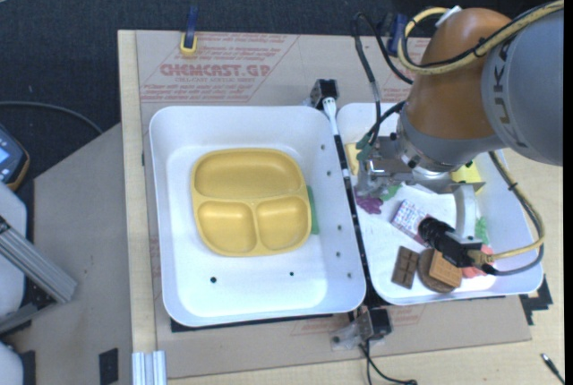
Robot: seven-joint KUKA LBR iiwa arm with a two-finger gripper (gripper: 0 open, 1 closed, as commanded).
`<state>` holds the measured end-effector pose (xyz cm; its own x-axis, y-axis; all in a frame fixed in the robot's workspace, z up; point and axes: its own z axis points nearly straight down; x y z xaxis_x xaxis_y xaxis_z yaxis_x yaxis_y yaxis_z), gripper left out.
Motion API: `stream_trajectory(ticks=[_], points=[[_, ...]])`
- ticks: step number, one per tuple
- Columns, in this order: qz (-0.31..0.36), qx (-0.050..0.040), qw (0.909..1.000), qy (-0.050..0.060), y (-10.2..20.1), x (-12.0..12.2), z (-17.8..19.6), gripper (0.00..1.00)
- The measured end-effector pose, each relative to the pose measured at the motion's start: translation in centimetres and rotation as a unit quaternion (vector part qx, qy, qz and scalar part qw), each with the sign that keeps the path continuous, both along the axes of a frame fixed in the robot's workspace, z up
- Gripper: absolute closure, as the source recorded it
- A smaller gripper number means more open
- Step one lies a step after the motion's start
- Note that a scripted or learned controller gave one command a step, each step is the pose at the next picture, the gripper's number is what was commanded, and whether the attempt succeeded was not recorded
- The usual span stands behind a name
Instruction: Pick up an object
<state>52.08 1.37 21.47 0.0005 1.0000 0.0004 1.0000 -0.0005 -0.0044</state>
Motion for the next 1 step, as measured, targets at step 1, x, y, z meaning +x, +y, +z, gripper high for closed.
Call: stream_trajectory(ticks=[1], points=[[0.001, -0.0003, 1.0000, -0.004, 0.14, 0.42, 2.08, 1.00]])
